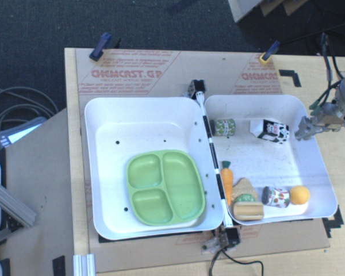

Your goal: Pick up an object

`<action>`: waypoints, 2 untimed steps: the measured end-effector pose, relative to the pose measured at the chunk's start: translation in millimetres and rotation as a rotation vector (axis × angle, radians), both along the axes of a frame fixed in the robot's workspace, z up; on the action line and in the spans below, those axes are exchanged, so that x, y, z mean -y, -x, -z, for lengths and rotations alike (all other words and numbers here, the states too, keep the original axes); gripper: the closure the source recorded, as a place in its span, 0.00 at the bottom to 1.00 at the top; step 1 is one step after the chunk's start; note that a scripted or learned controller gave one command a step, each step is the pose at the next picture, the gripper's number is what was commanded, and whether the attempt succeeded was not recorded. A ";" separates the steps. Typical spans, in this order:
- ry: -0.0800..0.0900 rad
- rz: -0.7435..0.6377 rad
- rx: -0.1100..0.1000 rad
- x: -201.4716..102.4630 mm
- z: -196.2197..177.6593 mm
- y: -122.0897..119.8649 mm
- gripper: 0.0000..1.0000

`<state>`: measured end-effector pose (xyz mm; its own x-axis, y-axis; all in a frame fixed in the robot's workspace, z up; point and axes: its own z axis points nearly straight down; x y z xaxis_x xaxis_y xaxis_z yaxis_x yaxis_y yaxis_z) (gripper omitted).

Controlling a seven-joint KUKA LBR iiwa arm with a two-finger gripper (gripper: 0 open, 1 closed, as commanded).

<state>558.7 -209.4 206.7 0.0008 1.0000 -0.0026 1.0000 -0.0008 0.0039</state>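
The right bin (310, 154) holds several small items. A green can (223, 127) lies near its back left, and a black-and-white cow-print carton (270, 130) sits at the back middle. Along the left wall lies a carrot (226, 180), with a sandwich-like toy (245, 203) at the front. Beside that are a small can with a red label (276, 197) and an orange (299, 195). My gripper (303, 133) hangs over the bin's right rim, just right of the carton and apart from it, with nothing seen in it.
The left bin (103, 119) contains a green divided plate (164, 187). A black clamp (196, 87) joins the two bins at the back. Blue clips (99, 46) pin the cardboard sheet under them. Cables trail off the bench's left side.
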 end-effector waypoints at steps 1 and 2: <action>-0.002 -0.002 -0.001 -53.4 -2.4 -49.3 1.00; -0.001 -0.002 -0.002 -52.9 -2.3 -49.0 0.00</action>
<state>607.7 -156.5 209.0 -0.0011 1.0000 -0.0015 1.0000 0.0011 0.0023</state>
